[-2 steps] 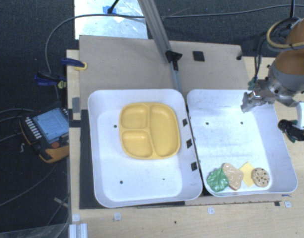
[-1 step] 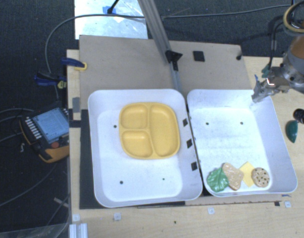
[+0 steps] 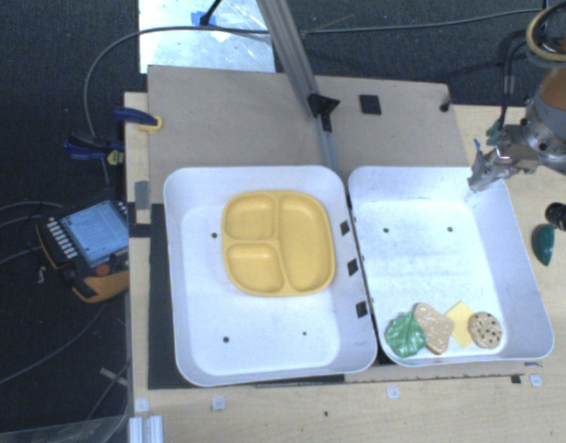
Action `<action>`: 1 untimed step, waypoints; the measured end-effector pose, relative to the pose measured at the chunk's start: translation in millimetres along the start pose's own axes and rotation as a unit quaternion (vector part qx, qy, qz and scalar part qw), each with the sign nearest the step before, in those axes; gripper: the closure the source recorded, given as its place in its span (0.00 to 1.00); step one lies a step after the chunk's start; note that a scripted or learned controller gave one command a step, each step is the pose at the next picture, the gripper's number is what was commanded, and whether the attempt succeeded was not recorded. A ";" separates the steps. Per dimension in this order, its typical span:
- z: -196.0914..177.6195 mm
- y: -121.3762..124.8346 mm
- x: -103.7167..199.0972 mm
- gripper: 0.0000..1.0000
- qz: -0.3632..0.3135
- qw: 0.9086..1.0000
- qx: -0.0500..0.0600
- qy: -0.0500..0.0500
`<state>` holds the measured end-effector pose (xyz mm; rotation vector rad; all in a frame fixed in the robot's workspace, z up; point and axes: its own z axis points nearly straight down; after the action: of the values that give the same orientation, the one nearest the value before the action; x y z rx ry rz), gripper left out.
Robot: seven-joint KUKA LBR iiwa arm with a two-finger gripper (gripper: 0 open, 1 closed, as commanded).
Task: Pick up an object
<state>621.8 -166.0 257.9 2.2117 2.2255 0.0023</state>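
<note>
Above right bin (image 3: 513, 247) rim, pincer (image 3: 479, 175) (no legible writing)

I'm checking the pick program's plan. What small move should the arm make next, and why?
Probably swing the gripper toward the near end of the right bin. It sits over the bin's far right corner, while the green leaf, tan piece, yellow wedge and cookie cluster there.

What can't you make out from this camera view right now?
- Gripper: fingers too small and blurred, at the right bin's far corner.
- Arm: cut off by the right edge.
- Yellow cheese slice: partly covered by the bread piece.
- Teal object: unidentifiable.
</note>
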 end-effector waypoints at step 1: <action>-5.6 -6.8 52.1 1.00 -0.002 1.000 0.001 0.001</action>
<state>614.6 -113.9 263.5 2.2103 2.2309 0.0025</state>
